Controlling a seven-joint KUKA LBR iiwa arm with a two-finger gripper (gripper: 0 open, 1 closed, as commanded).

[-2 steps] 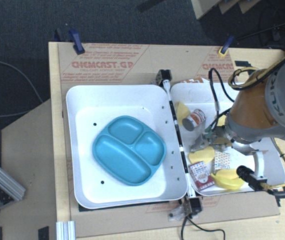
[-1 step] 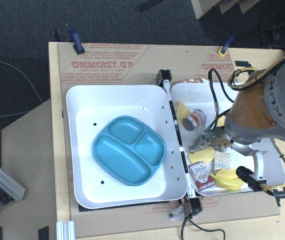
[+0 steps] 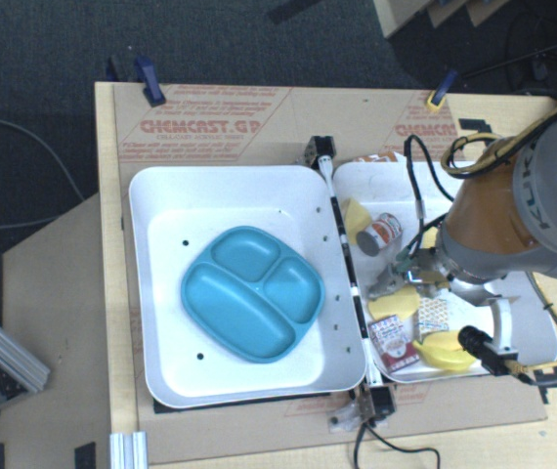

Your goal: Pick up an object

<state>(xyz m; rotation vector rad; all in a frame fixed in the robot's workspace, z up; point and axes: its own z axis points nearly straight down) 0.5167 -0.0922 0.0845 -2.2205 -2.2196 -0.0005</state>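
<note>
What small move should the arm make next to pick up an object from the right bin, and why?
Probably a short descent: the gripper hangs over the clutter in the right bin, near the yellow block, with nothing visibly held. Whether its fingers are open is unclear.

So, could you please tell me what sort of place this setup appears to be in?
Probably a robotics lab test bench: a cabled robot arm reaches over two shallow white bins, set on a board held by blue clamps, with carpet beyond.
</note>
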